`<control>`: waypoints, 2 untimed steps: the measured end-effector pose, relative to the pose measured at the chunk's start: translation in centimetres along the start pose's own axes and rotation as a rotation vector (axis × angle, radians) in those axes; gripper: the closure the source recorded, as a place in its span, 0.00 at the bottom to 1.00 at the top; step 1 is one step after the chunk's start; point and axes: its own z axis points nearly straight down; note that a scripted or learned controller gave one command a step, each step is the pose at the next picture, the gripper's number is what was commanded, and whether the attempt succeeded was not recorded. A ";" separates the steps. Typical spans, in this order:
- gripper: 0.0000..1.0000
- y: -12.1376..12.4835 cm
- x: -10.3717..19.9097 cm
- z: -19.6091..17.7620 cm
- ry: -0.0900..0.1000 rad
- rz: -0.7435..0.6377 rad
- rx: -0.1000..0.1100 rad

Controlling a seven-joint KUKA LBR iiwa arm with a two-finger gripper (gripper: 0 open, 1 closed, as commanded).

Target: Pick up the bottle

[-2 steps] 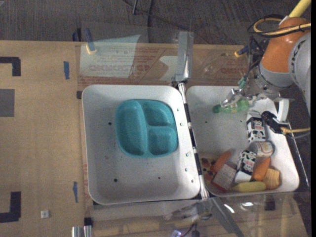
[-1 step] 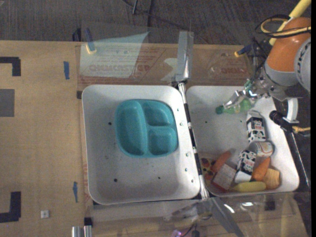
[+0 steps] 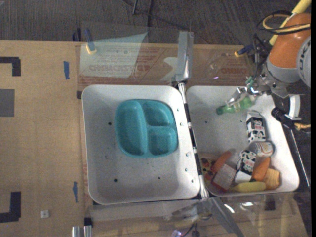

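Green bottle tilted, long axis running lower-left to upper-right, cap end lower-left, body clamped in pincer above right bin.

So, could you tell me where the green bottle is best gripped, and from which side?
Probably across its wider body, from the right. The green bottle lies tilted in the right bin, narrow cap end pointing left, and its body end sits by the tool.
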 end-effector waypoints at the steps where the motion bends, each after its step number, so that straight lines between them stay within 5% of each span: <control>1: 1.00 -0.8 1.1 -3.9 -0.012 -0.198 0.012; 2: 1.00 0.6 8.4 -0.3 -0.011 -0.007 0.016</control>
